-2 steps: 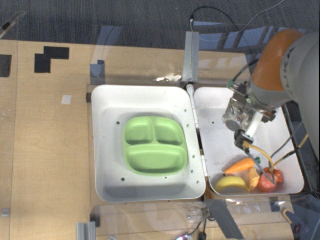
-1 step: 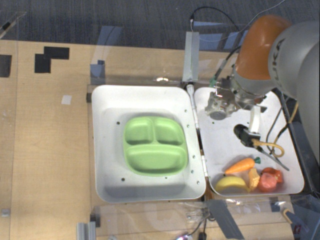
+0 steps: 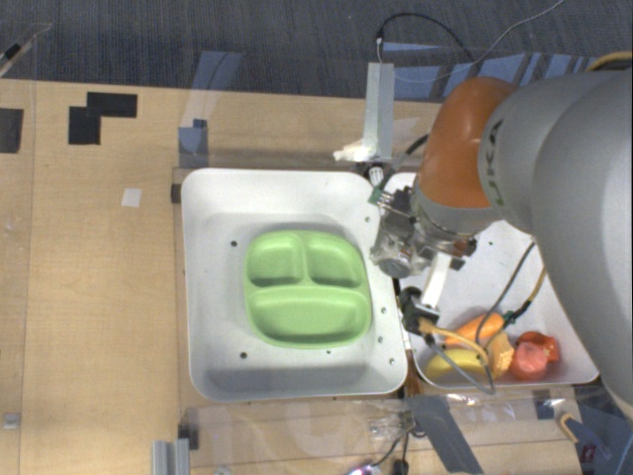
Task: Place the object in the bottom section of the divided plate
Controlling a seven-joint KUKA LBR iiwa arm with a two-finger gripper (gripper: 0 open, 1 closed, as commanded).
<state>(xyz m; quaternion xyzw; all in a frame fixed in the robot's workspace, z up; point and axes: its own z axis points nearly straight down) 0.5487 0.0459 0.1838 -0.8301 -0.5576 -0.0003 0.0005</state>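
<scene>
Camera view, looking down at a slant on the surface (image 3: 89,295). Two white bins side by side. The left bin (image 3: 213,265) carries the green divided plate (image 3: 307,287), lying flat near the bin's centre. The plate has two small sections on its far side and one long section on its near side; I take the long near one as the "bottom" section. All three sections look bare green.

The right bin (image 3: 584,364) is mostly hidden by the arm (image 3: 554,196). At its near end sits a small cluster of toy food: a red piece (image 3: 535,355), an orange piece (image 3: 482,326) and a yellow piece (image 3: 457,365), touching or nearly touching one another. Which of these is the object to be placed I cannot tell.

The tool (image 3: 407,247) hangs over the wall between the two bins, just right of the plate and somewhat far of the food cluster. Whether it is wide, narrow or holding anything I cannot tell; the wrist and cabling cover it.

Progress, as a judgement: nothing lies in the plate, so the placement is not done. No item is visibly in the tool. Pick, carry over to the left bin and release into the near section all appear to remain.
</scene>
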